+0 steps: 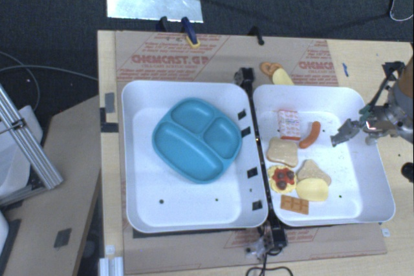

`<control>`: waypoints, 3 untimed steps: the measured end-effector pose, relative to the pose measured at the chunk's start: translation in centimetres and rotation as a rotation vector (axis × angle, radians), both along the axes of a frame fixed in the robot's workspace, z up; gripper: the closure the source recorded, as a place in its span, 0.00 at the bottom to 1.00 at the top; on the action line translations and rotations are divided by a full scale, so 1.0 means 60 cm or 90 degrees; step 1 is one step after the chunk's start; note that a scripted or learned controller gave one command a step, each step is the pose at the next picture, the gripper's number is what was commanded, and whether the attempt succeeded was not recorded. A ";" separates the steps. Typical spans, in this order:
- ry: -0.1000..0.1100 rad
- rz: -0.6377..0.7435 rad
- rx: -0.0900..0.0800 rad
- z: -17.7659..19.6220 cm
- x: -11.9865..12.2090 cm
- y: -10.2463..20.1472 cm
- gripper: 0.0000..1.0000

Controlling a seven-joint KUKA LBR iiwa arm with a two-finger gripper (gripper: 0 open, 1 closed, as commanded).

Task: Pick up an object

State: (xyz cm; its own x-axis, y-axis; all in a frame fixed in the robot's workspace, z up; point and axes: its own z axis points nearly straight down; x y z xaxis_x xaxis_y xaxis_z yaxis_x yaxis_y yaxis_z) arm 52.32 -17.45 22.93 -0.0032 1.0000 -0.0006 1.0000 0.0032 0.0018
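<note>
I see toy foods in the right bin (369, 158): a sausage (310, 134), bread slice (282, 151), and lemon (312, 189).

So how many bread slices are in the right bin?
2. One bread slice lies mid-bin beside the sausage; the other sits just right, above the yellow piece.

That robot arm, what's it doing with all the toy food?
The robot arm's gripper hangs over the right bin, near its right side. It isn't holding anything. The toy food lies in that bin: a sausage, a slice of bread, a red-and-white packet and a yellow piece. The left bin holds a blue divided plate. Nothing has been picked up yet.
</note>
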 end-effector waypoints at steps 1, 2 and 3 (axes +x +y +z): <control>0.001 -0.003 0.002 -0.249 -0.049 0.015 0.00; -0.005 0.004 -0.001 -0.237 0.044 0.106 0.00; -0.004 0.003 0.000 -0.237 0.209 0.142 0.00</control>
